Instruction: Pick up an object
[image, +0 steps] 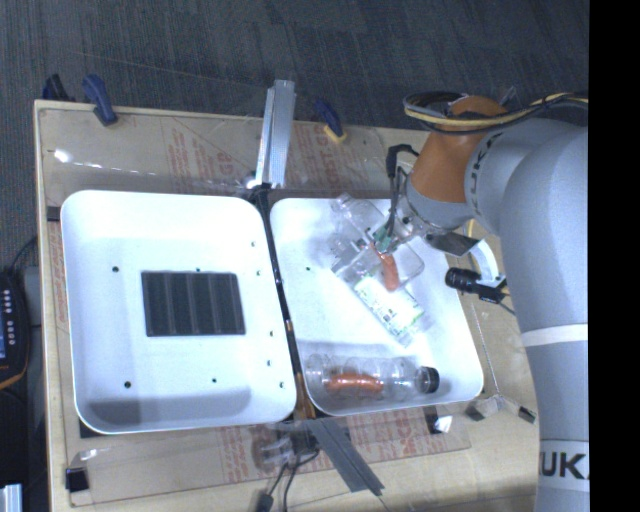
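The grey arm (530, 250) fills the right of the view and reaches left over the right bin (300, 290), its orange band (445, 165) above the far right corner. The left bin (100, 300) carries just a dark ribbed panel (193, 303) at its middle. The right bin holds the clutter: a clear bottle with a white label (385, 300) lying on a slant, long axis running from the far left toward the near right, and a second clear bottle with a dark cap and orange contents (365, 380) lying along the near wall, long axis left to right, well apart from the wrist. A crumpled clear plastic piece (350, 235) sits by the slanted bottle's far end. The gripper (388, 240) sits right at that far end, beside a small orange piece (388, 268); whether the claw is apart, together or clamped on anything I cannot tell. Judging from this, the slanted bottle is the nearest candidate, extending toward the near right from the claw
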